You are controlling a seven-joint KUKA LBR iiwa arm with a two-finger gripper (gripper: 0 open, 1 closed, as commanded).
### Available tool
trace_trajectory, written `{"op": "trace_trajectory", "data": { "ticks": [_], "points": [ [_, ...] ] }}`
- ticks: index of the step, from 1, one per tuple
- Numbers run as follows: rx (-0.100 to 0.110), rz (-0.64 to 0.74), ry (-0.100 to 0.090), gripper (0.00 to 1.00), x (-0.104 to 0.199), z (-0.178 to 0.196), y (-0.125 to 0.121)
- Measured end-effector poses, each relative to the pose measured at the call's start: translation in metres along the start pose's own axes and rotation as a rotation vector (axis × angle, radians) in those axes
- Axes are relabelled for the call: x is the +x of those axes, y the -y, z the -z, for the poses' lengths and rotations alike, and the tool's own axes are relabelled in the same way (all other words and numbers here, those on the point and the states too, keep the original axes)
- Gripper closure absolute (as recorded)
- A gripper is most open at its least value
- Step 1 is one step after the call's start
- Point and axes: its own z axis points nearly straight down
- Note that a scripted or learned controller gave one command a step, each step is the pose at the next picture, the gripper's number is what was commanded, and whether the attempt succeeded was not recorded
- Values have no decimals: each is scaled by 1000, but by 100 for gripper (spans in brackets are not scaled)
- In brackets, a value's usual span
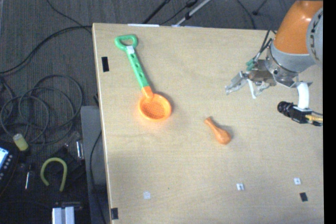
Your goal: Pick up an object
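Here's the arm [299, 34] reaching in from the right edge of the frame, grey body with the orange band showing at upper right. Its pincer [244, 84] hangs over the pale wooden surface [210, 176] at right of centre, silvery fingers [233, 84] splayed apart toward the left, nothing between them. So it's spread wide and holding nothing.

Down and to the left of the pincer, near the middle of the frame, lies a small orange pear-shaped piece [218, 130], narrow end pointing to the upper left, fat end to the lower right. It sits flat on the surface, apart from the fingers.

Further left, there's the toy scoop [143, 84]: green handle with a loop at the top in the upper left part of the surface, running down on a slant to a round orange mesh bowl. Well apart from the pear-shaped piece, well apart from the pincer.

Just below the pincer at the right edge, a black cylindrical part [294, 112] juts out from the arm's side.

Off the surface, at the left of the frame, black cables [37, 107] coil on the dark carpet.
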Motion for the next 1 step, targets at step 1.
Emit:
{"op": "trace_trajectory", "data": {
  "ticks": [1],
  "points": [
    [2, 15, -1, 0, 44, -113, 60]
  ]
}}
